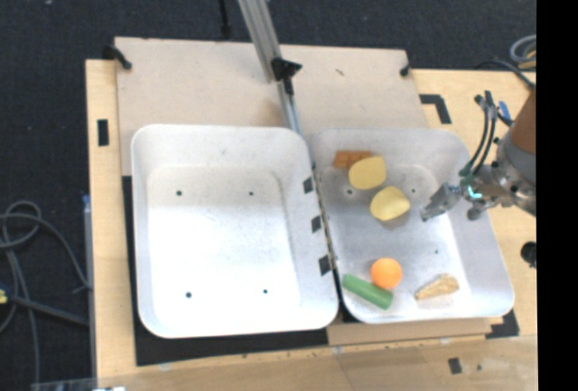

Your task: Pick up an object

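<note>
Two-finger metal gripper (456, 202) over the right shallow white plastic bin (470, 267), fingers spread apart, nothing between them. Just left of it, a pale yellow rounded lump (389, 204); a second yellow lump (368, 172) touching a brown block (348, 159). Near the front: small orange ball (386, 272), green cylinder (367, 291), tan crumbly wedge (437, 287).

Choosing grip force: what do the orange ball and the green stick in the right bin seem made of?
Orange ball: likely smooth plastic or foam, going by its even, saturated colour; the view is too coarse to be sure. Green stick: probably matte plastic or rubber, uniformly green with no visible shine.
</note>
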`<state>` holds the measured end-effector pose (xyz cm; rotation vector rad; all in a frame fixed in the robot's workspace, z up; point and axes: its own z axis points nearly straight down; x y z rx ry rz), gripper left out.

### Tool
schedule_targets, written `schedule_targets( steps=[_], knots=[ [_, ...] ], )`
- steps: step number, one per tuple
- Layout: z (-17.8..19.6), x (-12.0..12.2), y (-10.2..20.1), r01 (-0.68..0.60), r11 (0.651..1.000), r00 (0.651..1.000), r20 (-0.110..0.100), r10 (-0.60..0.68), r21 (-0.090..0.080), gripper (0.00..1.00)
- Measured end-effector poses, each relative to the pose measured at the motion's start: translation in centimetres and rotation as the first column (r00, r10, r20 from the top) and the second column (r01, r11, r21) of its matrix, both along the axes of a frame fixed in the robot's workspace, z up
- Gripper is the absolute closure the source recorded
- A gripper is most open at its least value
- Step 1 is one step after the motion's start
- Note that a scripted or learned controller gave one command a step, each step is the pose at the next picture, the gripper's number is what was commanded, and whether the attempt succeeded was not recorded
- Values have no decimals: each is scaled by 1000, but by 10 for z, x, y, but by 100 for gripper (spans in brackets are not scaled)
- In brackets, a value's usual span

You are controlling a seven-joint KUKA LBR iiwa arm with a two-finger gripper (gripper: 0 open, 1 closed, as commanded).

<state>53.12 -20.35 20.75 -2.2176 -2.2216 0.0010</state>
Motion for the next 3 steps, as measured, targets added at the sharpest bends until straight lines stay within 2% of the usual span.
schedule_targets(
  steps=[1, 3],
  knots=[
    [2, 1, 0, 0, 1000, 1000, 5, 0, -1, 0],
    [-104, -9, 4, 3, 1000, 1000, -2, -3, -2, 0]
  ],
)
